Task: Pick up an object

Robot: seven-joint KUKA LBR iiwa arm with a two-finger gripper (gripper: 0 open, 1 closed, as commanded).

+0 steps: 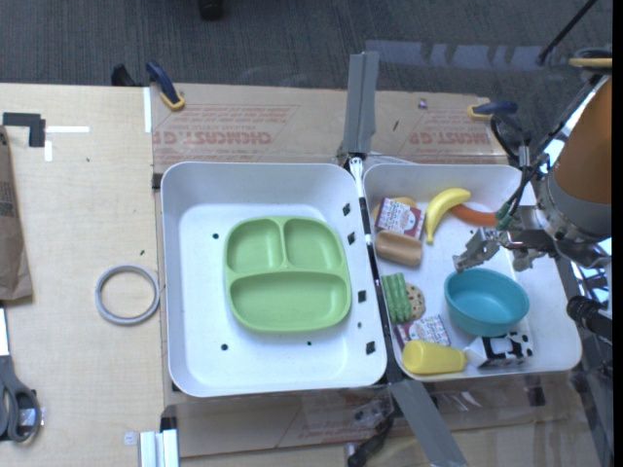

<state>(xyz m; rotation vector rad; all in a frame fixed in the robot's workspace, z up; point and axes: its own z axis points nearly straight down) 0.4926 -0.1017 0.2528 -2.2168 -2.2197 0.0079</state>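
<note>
My gripper (477, 253) hangs over the right bin (555, 353), just above the far rim of a blue bowl (487, 302). Its fingers (467, 259) point left and down, stand open, and hold nothing. A yellow banana (445, 208) and an orange piece (478, 215) lie just beyond the gripper. To its left are a red and white packet (397, 216) and a brown bun (398, 250). Nearer the front lie a green ridged item (393, 295), a cookie (415, 303), a small packet (429, 330), a yellow lump (433, 358) and a black and white block (507, 347).
The left bin (185, 290) holds a green divided plate (287, 272). A metal divider (360, 105) runs between the bins. On the bench to the left lie a tape ring (128, 293) and a brown bag (12, 232). Blue clamps (165, 84) grip the cardboard.
</note>
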